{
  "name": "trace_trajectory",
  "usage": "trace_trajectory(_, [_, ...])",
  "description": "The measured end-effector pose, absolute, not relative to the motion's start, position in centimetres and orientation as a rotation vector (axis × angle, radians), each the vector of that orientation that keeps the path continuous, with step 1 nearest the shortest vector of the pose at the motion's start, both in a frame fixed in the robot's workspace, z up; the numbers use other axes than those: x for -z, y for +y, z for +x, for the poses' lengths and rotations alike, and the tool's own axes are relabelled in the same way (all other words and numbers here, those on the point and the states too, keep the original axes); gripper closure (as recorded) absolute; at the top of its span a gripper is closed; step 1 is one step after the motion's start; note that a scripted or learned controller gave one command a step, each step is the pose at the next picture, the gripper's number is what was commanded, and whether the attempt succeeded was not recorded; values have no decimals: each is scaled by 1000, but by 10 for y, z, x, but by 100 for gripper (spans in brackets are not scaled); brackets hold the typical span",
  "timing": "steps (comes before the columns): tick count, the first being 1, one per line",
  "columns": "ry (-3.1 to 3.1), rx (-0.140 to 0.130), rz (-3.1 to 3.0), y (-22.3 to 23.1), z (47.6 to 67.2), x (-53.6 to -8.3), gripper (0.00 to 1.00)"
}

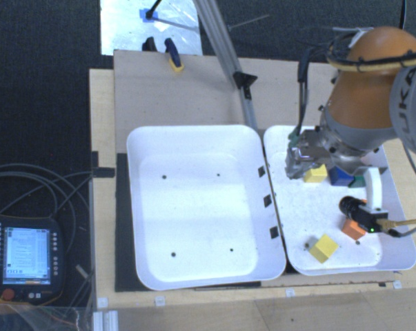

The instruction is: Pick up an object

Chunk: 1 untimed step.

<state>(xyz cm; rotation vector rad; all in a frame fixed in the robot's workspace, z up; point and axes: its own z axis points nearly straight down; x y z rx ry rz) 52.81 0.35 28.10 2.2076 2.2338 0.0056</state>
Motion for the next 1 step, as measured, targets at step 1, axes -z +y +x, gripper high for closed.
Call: trace_trajectory(1, [2235,-2,2210,58,541,-261,100])
